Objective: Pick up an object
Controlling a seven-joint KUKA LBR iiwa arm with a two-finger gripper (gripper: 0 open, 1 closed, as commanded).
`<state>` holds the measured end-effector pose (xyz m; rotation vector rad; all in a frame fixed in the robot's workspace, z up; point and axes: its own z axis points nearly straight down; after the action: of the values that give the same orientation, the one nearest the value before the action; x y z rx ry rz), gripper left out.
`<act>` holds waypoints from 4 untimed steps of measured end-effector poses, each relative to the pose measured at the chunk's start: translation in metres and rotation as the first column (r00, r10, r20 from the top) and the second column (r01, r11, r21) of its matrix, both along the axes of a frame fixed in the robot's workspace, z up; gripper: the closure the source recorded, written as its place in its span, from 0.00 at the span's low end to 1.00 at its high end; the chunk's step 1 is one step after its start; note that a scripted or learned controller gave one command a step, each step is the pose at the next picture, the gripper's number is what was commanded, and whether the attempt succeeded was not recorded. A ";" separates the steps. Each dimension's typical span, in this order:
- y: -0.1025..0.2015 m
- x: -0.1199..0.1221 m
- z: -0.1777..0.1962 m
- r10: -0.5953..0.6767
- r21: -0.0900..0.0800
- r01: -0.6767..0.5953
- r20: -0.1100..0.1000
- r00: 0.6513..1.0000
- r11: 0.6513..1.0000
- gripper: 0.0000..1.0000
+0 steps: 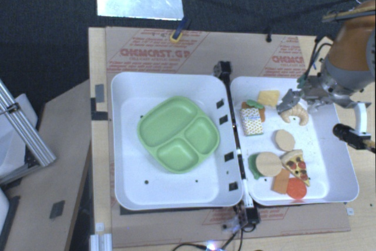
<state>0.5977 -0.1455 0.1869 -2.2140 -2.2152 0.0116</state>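
Over the right bin (338,153), near its back edge: gripper (295,104) low above a pale tan croissant (298,116), curved and crusty-looking; impossible to tell how far apart the gripper parts stand, or whether anything is held. Beside it, a yellow cheese wedge (269,97), a small printed carton (251,121) with unreadable writing, a round cookie (285,140), a pizza slice (296,164), a tomato (296,188). Left bin (126,126): green divided plate (178,134). Across the counter (155,47), reddish print reading roughly "CHEMCAST GP", seen upside down.
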 end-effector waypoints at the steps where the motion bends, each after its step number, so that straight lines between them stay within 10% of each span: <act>1: 0.000 0.003 0.008 0.002 -0.002 -0.002 0.013 1.000 1.000 0.00; 3: 0.006 0.012 -0.099 0.003 -0.002 -0.002 0.011 1.000 1.000 0.00; 4: 0.006 0.014 -0.085 0.003 -0.002 -0.003 0.017 1.000 1.000 1.00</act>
<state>0.6112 -0.1395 0.1018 -2.2196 -2.2284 -0.0045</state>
